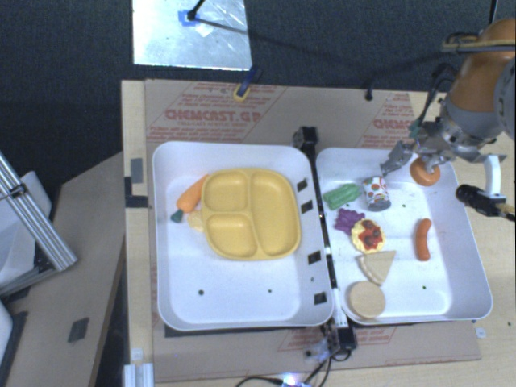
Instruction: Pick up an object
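Over the right shallow white bin (463, 293), I saw the gripper (413, 161) at the far rim, fingers clamped on a round orange toy fruit (425, 172). Below it lay a small red toy sausage (422, 239), well apart.

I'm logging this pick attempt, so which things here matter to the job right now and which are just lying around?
In play:
gripper
orange ball
patterned can

Lying about:
yellow tray
carrot
green piece
purple grapes
pizza piece
sausage
wedge
round biscuit
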